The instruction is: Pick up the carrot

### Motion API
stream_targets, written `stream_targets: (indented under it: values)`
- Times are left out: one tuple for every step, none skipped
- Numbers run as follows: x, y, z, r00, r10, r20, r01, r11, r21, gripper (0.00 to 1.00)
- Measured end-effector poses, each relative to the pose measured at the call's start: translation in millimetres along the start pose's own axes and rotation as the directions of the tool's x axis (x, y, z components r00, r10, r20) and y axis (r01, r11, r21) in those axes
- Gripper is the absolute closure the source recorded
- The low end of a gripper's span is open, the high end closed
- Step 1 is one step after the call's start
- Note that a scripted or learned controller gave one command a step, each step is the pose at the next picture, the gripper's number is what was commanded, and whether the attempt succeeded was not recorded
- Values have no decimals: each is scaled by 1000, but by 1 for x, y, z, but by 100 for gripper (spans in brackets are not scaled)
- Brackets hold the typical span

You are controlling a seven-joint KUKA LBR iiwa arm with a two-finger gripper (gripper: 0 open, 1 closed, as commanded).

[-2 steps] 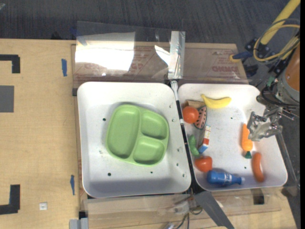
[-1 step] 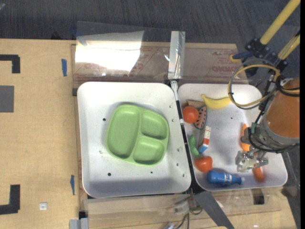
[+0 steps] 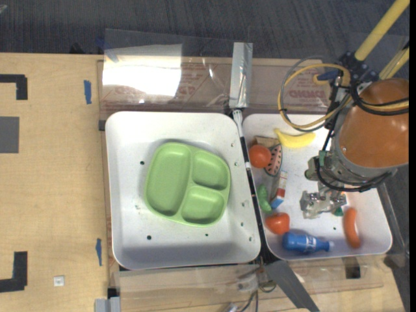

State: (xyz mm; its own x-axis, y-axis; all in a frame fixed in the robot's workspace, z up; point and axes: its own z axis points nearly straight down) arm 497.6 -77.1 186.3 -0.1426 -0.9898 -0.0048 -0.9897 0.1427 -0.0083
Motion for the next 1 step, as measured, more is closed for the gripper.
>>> stream_targets:
  values:
    - [19, 12, -123, 888, -461, -1, 461, 888, -1, 100]
